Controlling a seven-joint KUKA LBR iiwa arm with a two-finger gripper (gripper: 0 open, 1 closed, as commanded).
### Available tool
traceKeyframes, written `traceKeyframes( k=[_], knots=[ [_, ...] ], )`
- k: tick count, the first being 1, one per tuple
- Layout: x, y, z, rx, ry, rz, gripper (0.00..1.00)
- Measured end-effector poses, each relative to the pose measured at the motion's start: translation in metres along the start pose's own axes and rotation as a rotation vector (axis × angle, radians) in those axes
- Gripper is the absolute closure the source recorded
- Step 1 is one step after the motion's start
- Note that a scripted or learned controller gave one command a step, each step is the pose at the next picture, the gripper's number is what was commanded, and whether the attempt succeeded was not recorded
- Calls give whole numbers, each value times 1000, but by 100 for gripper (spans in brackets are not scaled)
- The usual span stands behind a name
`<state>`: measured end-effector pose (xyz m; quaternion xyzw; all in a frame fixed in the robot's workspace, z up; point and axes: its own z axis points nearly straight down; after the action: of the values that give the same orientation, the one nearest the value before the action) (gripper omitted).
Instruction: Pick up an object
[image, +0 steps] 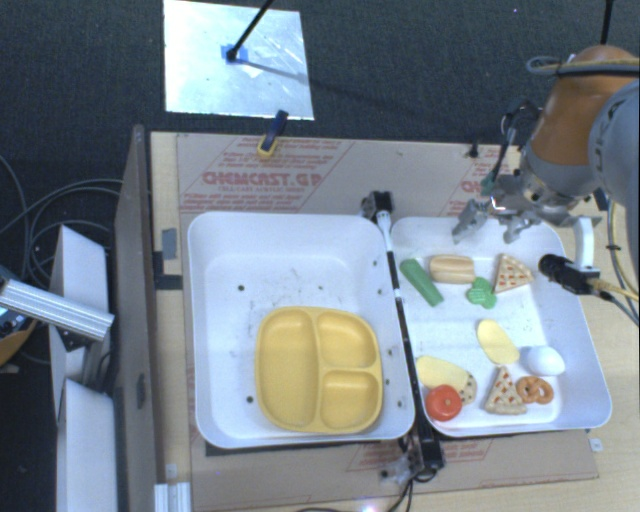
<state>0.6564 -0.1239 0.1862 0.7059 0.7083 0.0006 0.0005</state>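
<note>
One green stick (421, 281) is laid diagonally, upper-left to lower-right; the gripper (492, 222) is seen with fingers spread, holding nothing.

The right bin (575, 390) holds toy food lying flat: a bread roll (451, 268) beside a green pickle (421, 282), two pizza slices (512, 273) (503, 392), a yellow chip (497, 342), a white egg (543, 359), a pretzel (536, 390) and a tomato (444, 402).

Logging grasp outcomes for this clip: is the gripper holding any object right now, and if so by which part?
Nothing is held. The gripper hangs open over the right bin's far edge, with no object between its fingers; the toy food lies in the bin.
</note>
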Motion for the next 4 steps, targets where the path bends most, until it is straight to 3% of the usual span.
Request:
traceKeyframes(
  k=[1,2,3,4],
  knots=[
    [39,-20,49,2,1,-2,0],
    [27,-11,87,-8,-2,1,0],
    [11,14,86,-5,-1,-1,0],
    [11,6,101,-2,-2,1,0]
  ],
)
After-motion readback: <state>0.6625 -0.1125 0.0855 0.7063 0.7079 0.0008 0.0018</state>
